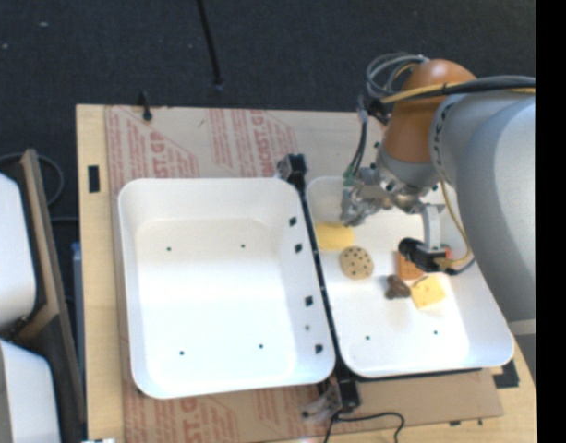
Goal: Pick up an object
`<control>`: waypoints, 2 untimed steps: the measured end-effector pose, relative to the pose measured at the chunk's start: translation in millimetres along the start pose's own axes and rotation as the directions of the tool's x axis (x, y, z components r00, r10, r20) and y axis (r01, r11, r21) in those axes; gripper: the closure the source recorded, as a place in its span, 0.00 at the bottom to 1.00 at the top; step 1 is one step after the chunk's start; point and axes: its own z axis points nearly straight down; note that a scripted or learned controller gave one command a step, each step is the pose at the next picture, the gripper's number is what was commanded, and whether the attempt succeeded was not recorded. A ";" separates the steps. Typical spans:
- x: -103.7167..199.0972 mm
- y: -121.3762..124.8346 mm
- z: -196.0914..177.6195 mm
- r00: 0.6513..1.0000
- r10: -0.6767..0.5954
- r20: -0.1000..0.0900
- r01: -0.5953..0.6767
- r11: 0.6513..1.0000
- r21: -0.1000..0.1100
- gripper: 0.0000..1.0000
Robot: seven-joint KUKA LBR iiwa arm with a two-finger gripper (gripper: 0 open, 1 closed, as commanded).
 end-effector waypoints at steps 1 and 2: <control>0.0 -0.2 0.5 1.000 0.000 0.000 0.000 1.000 0.001 0.00; -3.3 -102.9 -6.5 1.000 0.002 -0.001 -0.002 1.000 0.002 0.00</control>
